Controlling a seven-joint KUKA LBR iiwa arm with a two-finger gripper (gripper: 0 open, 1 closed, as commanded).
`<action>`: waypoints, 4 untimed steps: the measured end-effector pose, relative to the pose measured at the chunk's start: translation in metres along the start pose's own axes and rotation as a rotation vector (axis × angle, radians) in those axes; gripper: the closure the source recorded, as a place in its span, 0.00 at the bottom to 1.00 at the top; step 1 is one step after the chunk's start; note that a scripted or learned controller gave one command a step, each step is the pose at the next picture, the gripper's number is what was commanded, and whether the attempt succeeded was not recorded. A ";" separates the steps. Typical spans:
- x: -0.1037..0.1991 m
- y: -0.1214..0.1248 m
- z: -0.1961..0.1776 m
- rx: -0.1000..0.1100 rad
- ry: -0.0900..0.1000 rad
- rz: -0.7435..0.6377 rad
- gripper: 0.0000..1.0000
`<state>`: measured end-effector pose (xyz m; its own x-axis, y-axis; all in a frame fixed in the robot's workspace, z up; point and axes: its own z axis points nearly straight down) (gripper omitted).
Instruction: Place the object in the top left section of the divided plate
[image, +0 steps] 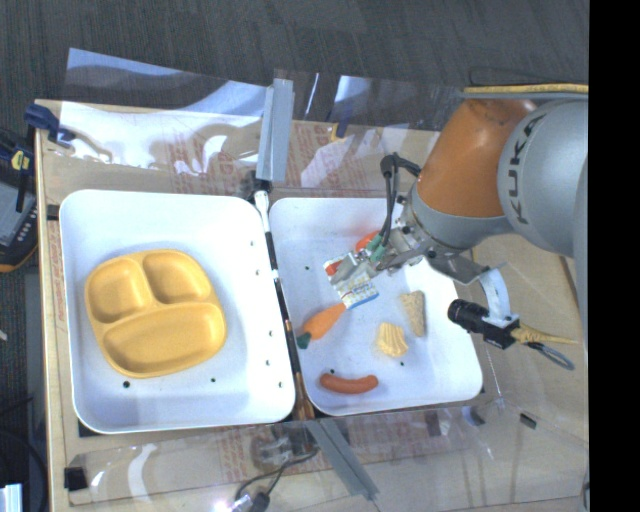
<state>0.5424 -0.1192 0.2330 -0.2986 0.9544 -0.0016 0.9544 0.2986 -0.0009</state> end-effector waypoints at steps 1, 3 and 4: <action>0.038 0.035 -0.040 0.001 0.003 -0.023 1.00; 0.140 0.079 -0.019 0.003 0.002 -0.105 1.00; 0.183 -0.008 -0.028 0.002 0.003 -0.161 1.00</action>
<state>0.4799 0.0529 0.2611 -0.4477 0.8942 0.0012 0.8942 0.4477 -0.0029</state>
